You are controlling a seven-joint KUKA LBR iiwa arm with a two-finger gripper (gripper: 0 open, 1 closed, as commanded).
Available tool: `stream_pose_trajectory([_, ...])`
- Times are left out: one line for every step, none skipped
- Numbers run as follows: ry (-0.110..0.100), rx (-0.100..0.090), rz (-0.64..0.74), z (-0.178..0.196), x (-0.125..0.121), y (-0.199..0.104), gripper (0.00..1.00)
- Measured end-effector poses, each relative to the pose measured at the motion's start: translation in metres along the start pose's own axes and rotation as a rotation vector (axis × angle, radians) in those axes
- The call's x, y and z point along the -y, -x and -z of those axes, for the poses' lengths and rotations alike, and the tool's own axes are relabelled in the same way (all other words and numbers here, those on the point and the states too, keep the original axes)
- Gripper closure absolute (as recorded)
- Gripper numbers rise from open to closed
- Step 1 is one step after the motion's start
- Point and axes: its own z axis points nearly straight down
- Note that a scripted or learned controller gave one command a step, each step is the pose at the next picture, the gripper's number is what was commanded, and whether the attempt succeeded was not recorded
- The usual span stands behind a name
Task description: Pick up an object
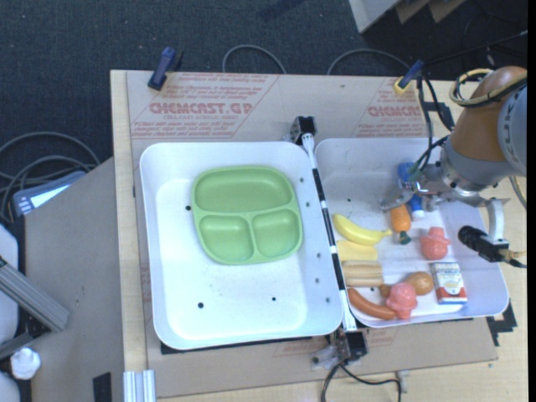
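Note:
The right white bin (pixel 368 162) holds several toy foods. A yellow banana (pixel 358 231) lies near its left wall, and an orange carrot (pixel 401 219) stands just right of it. Further right is a pink berry-like piece (pixel 434 244). My gripper (pixel 412 198) hangs low over the bin's middle, directly above the carrot's top end and very close to it. The grey arm with its orange band (pixel 481 132) comes in from the right. Nothing can be seen held in the gripper.
Along the right bin's front lie a tan block (pixel 362 272), a red sausage (pixel 368 304), a pink lump (pixel 401 300), a brown potato (pixel 419 284) and a small carton (pixel 450 282). The left bin (pixel 167 249) holds a green divided plate (pixel 247 212).

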Motion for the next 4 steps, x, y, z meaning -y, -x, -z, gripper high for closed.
stream_pose_trajectory([0.001, 0.002, 0.001, 0.010, 0.000, 0.001, 1.00])
stream_pose_trajectory([-0.002, -0.001, 0.000, 0.050, -0.042, -0.082, 1.00])
stream_pose_trajectory([-0.002, -0.001, 0.000, 0.101, 0.001, -0.139, 1.00])
stream_pose_trajectory([0.001, 0.002, -0.002, 0.148, 0.013, -0.108, 1.00])
